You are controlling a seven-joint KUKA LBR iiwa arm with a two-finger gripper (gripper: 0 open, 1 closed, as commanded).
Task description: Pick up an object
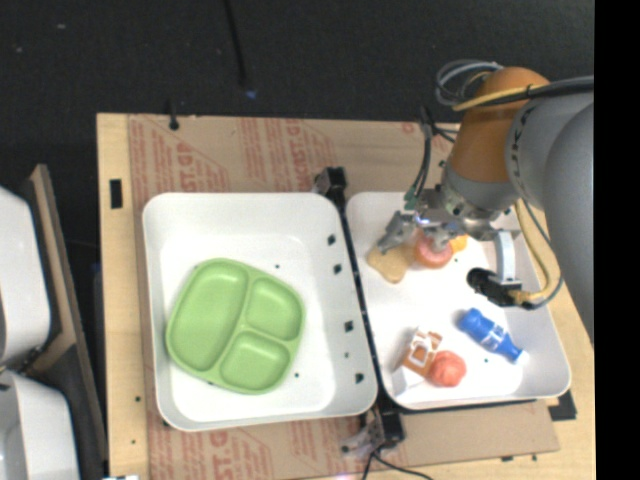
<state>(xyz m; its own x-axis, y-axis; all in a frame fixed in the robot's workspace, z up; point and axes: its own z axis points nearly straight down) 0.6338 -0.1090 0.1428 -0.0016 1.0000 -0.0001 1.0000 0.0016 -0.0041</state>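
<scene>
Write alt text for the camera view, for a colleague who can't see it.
The gripper is low over the right bin, at a tan piece and an orange-red item. A blue object and a red ball lie nearer. The left bin holds a green divided plate.

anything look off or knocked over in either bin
Nothing looks spilled or broken. The green divided plate lies flat in the left bin. In the right bin, the blue bottle lies on its side, loose among the other small items.
</scene>
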